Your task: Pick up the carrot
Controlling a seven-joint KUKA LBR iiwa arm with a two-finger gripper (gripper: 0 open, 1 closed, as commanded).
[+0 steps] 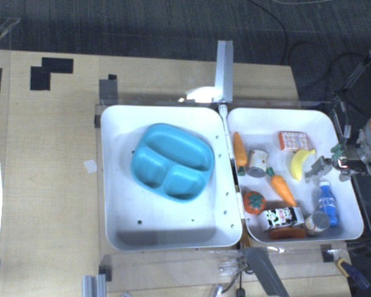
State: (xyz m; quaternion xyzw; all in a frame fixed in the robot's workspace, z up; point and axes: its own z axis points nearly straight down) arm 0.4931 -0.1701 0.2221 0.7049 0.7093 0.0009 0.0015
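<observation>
Here the carrot [283, 190] lies at a slant near the middle of the right bin [269, 124], between a small tin [257, 163] and a blue bottle [326, 204], with a tomato [255, 202] just beside its lower end. The end effector [331, 163] hangs over the bin's right side, near a banana [302, 162], apart from the carrot; whether it is open or closed I cannot tell. A blue divided tray [171, 161] sits in the left bin [117, 184].
</observation>
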